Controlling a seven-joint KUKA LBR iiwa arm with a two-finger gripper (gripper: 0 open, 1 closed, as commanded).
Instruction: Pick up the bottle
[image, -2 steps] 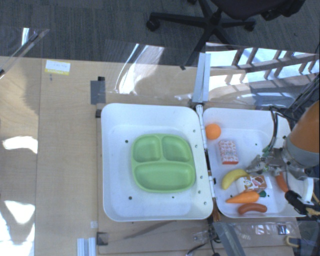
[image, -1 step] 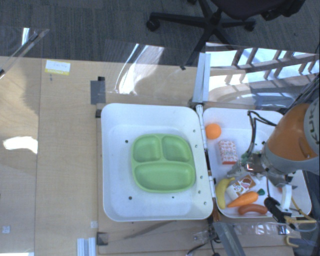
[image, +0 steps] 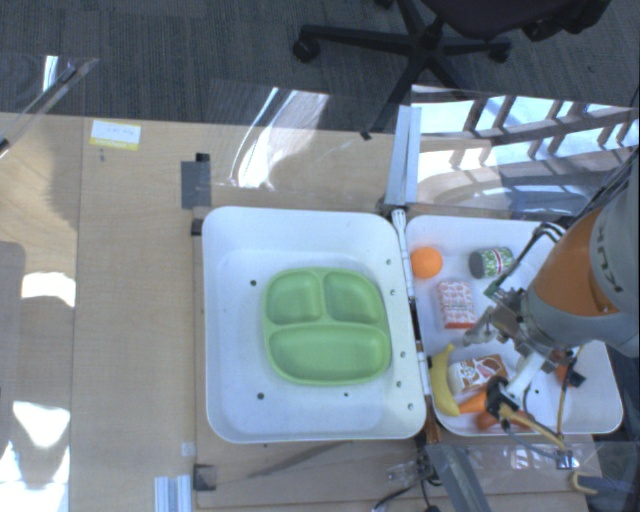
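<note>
A small green-and-white bottle (image: 490, 262) lies on its side near the far edge of the right bin (image: 600, 405). The grey arm with its orange band (image: 565, 280) reaches in from the right. My gripper (image: 503, 325) hangs over the middle of that bin, a little nearer the camera than the bottle and apart from it. It sits just right of a red-and-white packet (image: 455, 303) and above a small carton (image: 476, 373). Nothing shows held in it.
The right bin also holds an orange ball (image: 427, 262), a banana (image: 442, 380) and an orange carrot-like piece (image: 478, 403) by the near wall. A green divided plate (image: 326, 326) lies in the left bin (image: 230, 400). A metal post (image: 403, 160) stands behind the bins.
</note>
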